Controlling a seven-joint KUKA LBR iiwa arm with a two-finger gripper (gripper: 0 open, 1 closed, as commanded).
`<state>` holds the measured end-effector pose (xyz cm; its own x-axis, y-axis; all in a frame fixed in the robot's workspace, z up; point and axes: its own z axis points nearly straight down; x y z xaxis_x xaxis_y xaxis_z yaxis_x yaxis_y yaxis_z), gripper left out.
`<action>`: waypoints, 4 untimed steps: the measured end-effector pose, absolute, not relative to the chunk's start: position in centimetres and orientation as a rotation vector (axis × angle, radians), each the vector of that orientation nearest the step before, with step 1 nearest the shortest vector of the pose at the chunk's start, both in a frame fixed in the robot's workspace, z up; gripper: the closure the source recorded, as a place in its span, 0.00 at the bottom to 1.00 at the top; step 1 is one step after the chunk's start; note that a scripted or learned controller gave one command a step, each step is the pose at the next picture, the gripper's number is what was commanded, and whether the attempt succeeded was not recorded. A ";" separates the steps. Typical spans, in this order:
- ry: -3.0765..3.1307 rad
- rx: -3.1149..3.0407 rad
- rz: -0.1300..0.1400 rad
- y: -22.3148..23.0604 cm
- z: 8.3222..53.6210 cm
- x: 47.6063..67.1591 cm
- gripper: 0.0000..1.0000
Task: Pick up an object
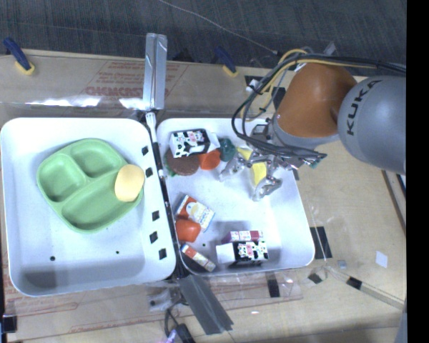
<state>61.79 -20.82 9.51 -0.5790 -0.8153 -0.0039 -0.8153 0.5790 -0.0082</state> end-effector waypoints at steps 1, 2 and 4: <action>2.661 -1.656 -0.010 -20.8 9.5 62.4 0.00; 2.652 -1.657 -0.018 -20.7 10.7 62.6 1.00; 2.386 -2.039 -0.001 -9.9 9.4 65.9 1.00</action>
<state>65.86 -9.89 9.44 -0.1558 -0.9878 -0.0022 -0.9878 0.1558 -0.0029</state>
